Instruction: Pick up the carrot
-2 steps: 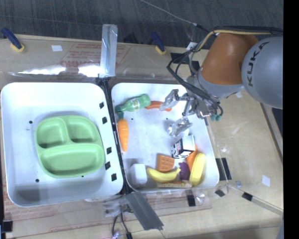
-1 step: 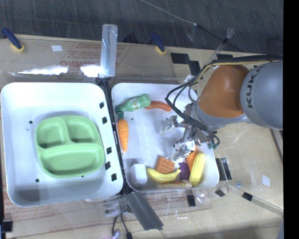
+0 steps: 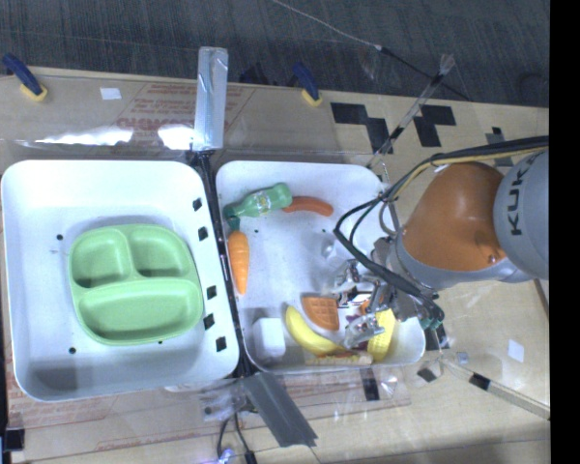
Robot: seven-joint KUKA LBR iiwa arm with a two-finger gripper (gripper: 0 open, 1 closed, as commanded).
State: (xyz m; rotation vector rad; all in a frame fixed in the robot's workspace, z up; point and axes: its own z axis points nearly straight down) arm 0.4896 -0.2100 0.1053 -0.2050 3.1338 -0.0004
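my pincer [image 3: 360, 309]: low in the right bin [image 3: 300, 177], down at its near end over the clutter; released or clenched, I can't tell, wrist and cables cover it.
carrot [image 3: 239, 260]: lying flat against the right bin's left wall, just beside the divider, lengthwise along the wall, green top toward the far end.
carrot look: orange, short, tapered, smooth and plasticky, likely a toy; green stub near the green bottle [image 3: 259, 202].
gap: carrot well apart from my pincer, nothing of it between my tips.
risk 1: wrong pick. I'm sitting by the banana [image 3: 307, 331], waffle piece [image 3: 321, 310] and corn [image 3: 375, 331], so closing here grabs one of those.
risk 2: lookalike. An orange sausage-shaped thing [image 3: 309, 205] lies at the far end, easy to mistake for the target.
risk 3: wall. Carrot hugs the bin side, so one tip may hit the wall or rim and never get round it.
risk 4: slip. Smooth taper could squirt out if pinched near the thin end.
risk 5: knock. Sweeping across may push the white block [image 3: 270, 335] or bottle.
left bin [image 3: 39, 191]: holds a green divided plate [image 3: 133, 283], not involved.
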